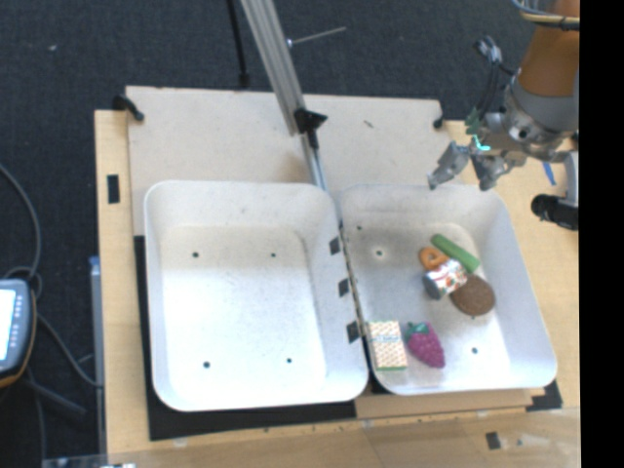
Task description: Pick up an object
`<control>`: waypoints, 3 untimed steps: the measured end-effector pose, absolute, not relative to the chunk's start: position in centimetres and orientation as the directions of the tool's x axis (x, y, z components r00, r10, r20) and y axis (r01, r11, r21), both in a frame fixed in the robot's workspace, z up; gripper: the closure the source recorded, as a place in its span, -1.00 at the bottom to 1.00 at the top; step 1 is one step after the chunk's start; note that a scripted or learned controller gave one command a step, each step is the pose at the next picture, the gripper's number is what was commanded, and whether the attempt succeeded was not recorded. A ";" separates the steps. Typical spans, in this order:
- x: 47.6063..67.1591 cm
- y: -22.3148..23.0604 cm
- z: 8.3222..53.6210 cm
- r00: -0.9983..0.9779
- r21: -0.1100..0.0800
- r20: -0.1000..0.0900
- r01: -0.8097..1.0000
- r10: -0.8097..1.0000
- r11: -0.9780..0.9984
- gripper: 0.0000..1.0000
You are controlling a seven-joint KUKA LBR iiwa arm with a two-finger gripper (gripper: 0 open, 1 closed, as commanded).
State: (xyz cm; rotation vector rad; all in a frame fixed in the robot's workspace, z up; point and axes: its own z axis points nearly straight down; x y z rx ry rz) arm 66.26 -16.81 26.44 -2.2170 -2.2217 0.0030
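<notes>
The right bin (507, 232) holds several small objects. A green cucumber-like piece (456, 252) lies beside an orange piece (431, 257). Below them are a small white and red item (446, 279) and a brown round object (474, 297). A purple grape bunch (426, 344) and a yellow-green box (388, 345) sit near the bin's front left. My gripper (466, 169) hangs above the far rim of the right bin, its two fingers spread apart with nothing between them, well clear of the objects.
The left bin (166, 261) stands next to the right one. A slanted metal rail (278, 61) rises from the bench behind the bins. A device and cables lie off the bench at far left (12, 325).
</notes>
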 end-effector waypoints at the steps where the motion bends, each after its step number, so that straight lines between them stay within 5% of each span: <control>1: 66.3 -16.9 26.8 -0.004 0.000 -0.003 1.000 1.000 0.004 -1.00; 3: 65.4 -17.0 16.2 0.001 -0.002 -0.003 1.000 1.000 -0.001 -1.00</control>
